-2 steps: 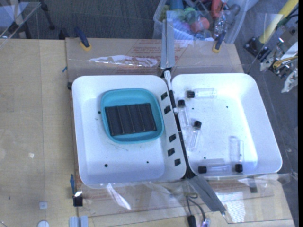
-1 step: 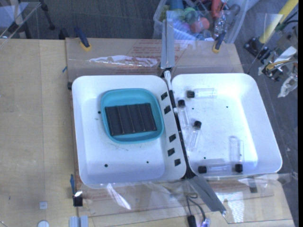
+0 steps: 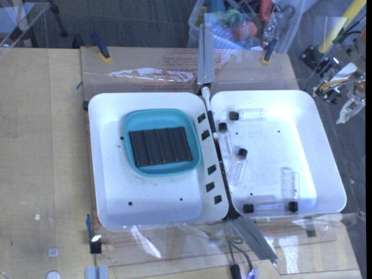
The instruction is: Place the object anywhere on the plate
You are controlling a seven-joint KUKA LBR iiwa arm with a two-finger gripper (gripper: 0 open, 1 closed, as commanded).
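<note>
A: Since the teal plate (image 3: pixel 131 128) sits mid left bin (image 3: pixel 104 156) w/ a dark ribbed insert (image 3: pixel 160 146) covering most of its floor, what worries you re: the drop?

B: Landing surface. Ribs + a round object = roll, I'd guess. Could settle in a groove, or run over the low rim if let go w/ any sideways push. Plate looks loose in the bin too, so a bump might shove it.

A: Between the bins?

B: Divider (image 3: pixel 209 156) w/ black tabs along it, where the two inner edges meet. Anything carried across has to go over that, and a low carry could clip it.

A: And the task's thing?

B: Right bin (image 3: pixel 325 156). Five clear vials w/ black caps, and can't say which is meant. One lies near the back edge (image 3: pixel 249 115), one tight against the divider (image 3: pixel 223 135), one just beside that toward mid-bin (image 3: pixel 239 166), one along the front edge (image 3: pixel 263 204), and one near the front-right corner (image 3: pixel 289 185). None on the plate yet.

A: Risks there?

B: Clear, slick, round, so prob. they squirt out of a pinch or spin away. The one by the divider has little room on that side, and the front ones hug the wall.

A: Hand?

B: What looks like it is a pale shape (image 3: pixel 350 107) off the right bin's back-right corner, among cables. Apart or together, can't tell. It's well away from every vial, holding nothing I can see.

A: Other stuff?

B: Tub of toys (image 3: pixel 250 10) past the bench's back edge, out of the way.
</note>
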